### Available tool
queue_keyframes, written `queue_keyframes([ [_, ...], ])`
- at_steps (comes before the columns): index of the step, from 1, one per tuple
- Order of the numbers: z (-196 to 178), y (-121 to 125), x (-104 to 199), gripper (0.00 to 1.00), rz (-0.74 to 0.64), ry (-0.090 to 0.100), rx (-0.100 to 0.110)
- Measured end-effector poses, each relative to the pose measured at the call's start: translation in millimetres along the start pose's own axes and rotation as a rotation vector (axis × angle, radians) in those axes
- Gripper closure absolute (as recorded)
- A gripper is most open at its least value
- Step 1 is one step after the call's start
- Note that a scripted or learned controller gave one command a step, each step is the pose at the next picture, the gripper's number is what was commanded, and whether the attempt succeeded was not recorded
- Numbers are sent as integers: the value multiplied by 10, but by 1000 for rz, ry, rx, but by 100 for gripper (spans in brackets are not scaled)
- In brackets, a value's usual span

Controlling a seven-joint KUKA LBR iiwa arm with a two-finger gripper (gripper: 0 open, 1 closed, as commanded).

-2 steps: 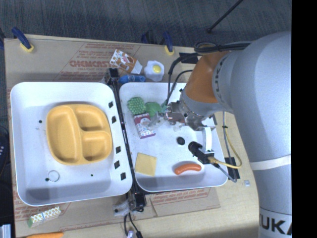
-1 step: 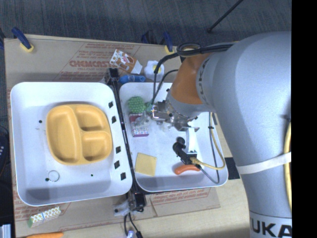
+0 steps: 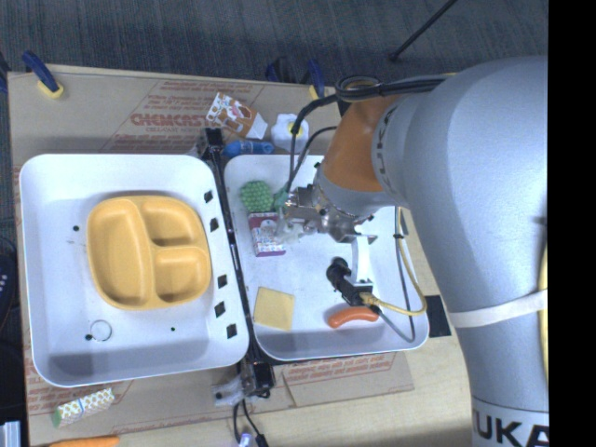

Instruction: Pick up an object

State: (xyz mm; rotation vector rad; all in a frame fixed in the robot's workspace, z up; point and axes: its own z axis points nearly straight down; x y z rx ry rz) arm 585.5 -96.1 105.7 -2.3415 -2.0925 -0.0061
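My gripper (image 3: 296, 214) hangs low over the right bin (image 3: 391, 338); whether it is parted or closed I cannot tell. The small pink packet (image 3: 267, 235) lies just beside it, toward the left bin, long axis running across the divider. Nothing visibly held.

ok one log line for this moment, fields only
arm: over right bin | gripper: beside pink packet | nearby: green ball | held: not visible
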Motion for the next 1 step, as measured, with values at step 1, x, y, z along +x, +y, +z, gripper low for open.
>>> queue_keyframes([
  [1, -862, -57, 660, 100, -395, -3, 4],
])
